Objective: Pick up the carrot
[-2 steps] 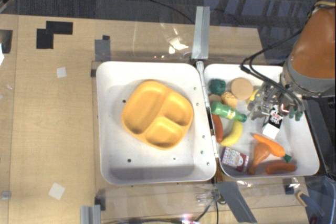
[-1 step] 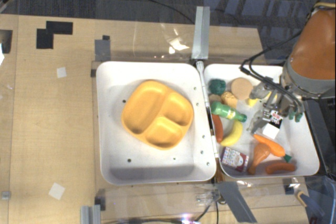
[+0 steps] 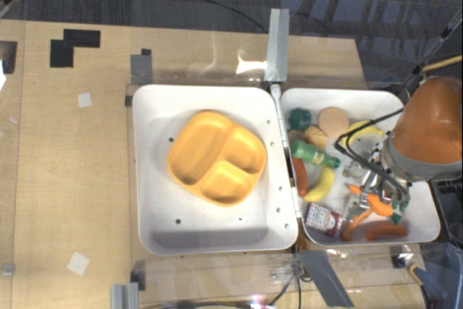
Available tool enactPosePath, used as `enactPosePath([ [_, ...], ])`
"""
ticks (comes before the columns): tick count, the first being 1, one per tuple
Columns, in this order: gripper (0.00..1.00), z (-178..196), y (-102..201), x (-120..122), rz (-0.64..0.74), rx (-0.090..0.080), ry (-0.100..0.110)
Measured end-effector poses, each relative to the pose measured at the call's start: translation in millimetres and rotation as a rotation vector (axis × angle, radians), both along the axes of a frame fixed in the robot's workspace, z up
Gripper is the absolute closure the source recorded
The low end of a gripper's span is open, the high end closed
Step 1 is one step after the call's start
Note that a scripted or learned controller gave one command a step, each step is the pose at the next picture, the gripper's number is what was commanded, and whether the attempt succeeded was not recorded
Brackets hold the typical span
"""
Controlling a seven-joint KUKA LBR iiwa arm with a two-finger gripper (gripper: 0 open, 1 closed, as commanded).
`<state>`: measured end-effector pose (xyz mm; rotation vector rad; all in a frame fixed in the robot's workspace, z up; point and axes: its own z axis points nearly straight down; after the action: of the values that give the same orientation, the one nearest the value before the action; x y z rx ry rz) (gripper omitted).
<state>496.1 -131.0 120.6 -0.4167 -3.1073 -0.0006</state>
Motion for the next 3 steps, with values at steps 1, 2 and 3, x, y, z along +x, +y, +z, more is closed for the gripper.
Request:
enactPosePath([
  [1, 0.0, -24, 24, -2, -0.093, -0.009, -0.029],
  [2, 1.0, -12, 27, 1, -0.086, -0.007, -0.037],
  [3, 1.0, 67, 112, -6, -0.173, 0.002, -0.019],
])
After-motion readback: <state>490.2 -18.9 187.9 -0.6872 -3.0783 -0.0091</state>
